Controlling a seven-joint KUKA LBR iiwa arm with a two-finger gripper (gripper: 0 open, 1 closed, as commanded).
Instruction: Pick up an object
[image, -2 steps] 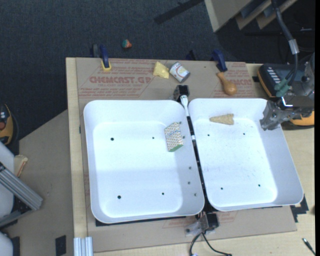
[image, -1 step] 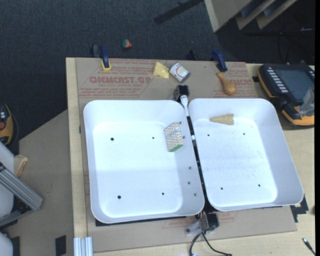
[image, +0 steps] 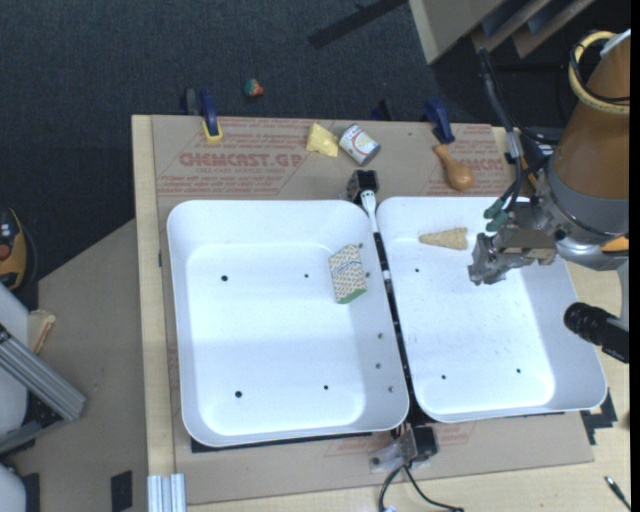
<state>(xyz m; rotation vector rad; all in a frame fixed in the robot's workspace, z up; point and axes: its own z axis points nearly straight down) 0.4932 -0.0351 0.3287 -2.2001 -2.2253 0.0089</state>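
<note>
Lying in the right white bin (image: 560, 395) just beside the gripper (image: 487, 268), whose fingers' state I cannot tell, the pale tan cone-shaped wedge (image: 444, 238) looks light, rigid, best pinched across its thick end.

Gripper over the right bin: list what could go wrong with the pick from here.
1. The gripper sits beside the cone, not over it; closing here would likely catch nothing.
2. The cone lies near the right bin's back wall, so fingers coming down may hit the wall or push the cone against it.
3. The box lies in the left bin, across the divider and farther from the arm, so a harder reach.
</note>
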